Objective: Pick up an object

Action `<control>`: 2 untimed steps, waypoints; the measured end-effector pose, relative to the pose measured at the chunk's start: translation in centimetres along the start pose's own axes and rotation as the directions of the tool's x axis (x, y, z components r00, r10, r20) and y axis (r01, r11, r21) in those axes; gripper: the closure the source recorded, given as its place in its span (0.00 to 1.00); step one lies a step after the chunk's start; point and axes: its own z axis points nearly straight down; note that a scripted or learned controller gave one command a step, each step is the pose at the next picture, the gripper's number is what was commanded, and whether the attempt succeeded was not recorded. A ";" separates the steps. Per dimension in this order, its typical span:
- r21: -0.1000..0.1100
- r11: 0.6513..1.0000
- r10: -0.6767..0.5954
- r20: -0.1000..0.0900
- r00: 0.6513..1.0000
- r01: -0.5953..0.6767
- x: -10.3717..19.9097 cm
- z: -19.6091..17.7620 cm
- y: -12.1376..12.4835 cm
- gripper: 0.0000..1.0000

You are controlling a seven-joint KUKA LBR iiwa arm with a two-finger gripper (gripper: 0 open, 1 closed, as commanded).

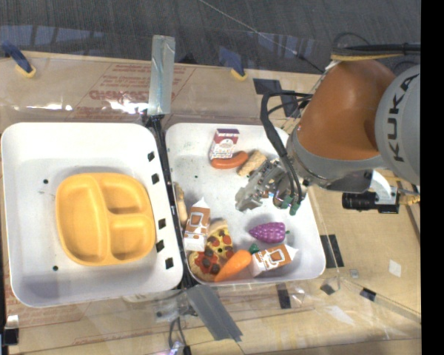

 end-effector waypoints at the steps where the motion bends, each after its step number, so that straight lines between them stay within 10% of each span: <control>1: -0.002 0.905 -0.425 -0.019 0.905 0.425 -0.1 12.6 -4.3 1.00; 2: 0.000 0.998 -0.055 0.005 0.998 0.055 1.1 16.1 -1.2 1.00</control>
